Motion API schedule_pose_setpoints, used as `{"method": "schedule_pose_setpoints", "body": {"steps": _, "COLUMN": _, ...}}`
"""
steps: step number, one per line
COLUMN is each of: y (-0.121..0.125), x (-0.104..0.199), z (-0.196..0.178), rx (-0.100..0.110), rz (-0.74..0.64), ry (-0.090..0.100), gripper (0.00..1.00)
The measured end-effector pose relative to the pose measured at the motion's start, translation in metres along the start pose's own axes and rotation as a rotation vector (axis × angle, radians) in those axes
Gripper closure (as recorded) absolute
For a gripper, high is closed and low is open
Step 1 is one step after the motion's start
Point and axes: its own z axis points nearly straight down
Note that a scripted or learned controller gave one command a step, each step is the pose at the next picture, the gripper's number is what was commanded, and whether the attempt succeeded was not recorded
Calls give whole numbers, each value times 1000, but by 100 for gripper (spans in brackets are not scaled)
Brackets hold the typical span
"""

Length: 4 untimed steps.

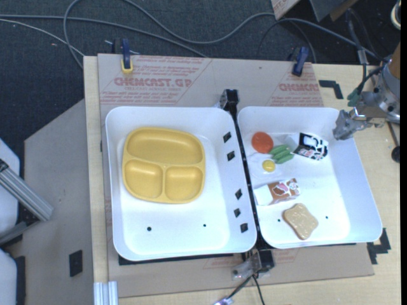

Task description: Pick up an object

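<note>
The right bin (359,189) holds several small items: a red-orange round piece (262,141), a green piece (282,152), a small yellow ball (269,166), a black-and-white object (312,147), a red and white packet (283,190) and a tan bread-shaped piece (300,221). My gripper (344,126) hangs at the bin's upper right edge, right of the black-and-white object and apart from it. Nothing shows between its fingers.
The left bin (216,221) carries a yellow divided tray (164,164). A black divider (241,170) runs between the bins. Blue clamps (126,54) (299,61) hold the cardboard base at the back. Cables lie on the dark floor behind.
</note>
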Motion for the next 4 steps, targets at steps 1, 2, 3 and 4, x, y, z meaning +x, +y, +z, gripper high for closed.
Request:
{"method": "schedule_pose_setpoints", "body": {"steps": 1, "y": 4, "x": 48, "z": 17, "rx": 10, "rz": -3, "ry": 4, "gripper": 100}}
{"method": "schedule_pose_setpoints", "body": {"steps": 2, "y": 1, "x": 94, "z": 29, "rx": 11, "rz": -2, "ry": 5, "gripper": 100}}
{"method": "schedule_pose_setpoints", "body": {"steps": 3, "y": 1, "x": 149, "z": 23, "rx": 8, "rz": -5, "ry": 5, "gripper": 100}}
{"method": "schedule_pose_setpoints", "body": {"steps": 4, "y": 11, "x": 210, "z": 27, "rx": 6, "rz": -5, "ry": 5, "gripper": 100}}
